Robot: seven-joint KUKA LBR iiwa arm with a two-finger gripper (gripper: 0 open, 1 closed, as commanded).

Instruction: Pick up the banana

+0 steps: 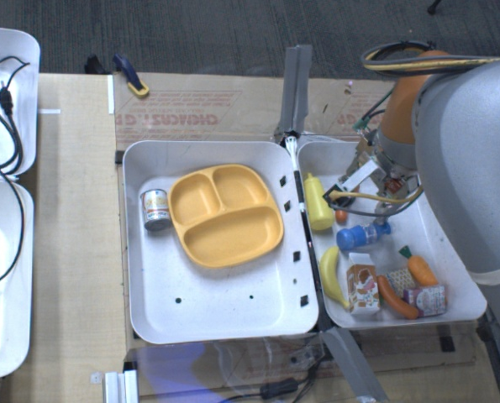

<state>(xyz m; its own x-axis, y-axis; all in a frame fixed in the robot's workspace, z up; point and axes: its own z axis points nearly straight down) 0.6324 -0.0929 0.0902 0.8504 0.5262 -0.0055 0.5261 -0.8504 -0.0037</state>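
Note:
The banana lies along the left wall of the right bin, near its front, beside a small carton. My gripper hangs over the back of that bin, above and behind a blue bottle. It is well apart from the banana, and the wrist hides it from above. Nothing shows in its grasp.
The right bin also holds a yellow bottle, a small red thing, a carrot, an orange sausage-like piece and a small pink box. In the left bin sit a yellow divided plate and a can.

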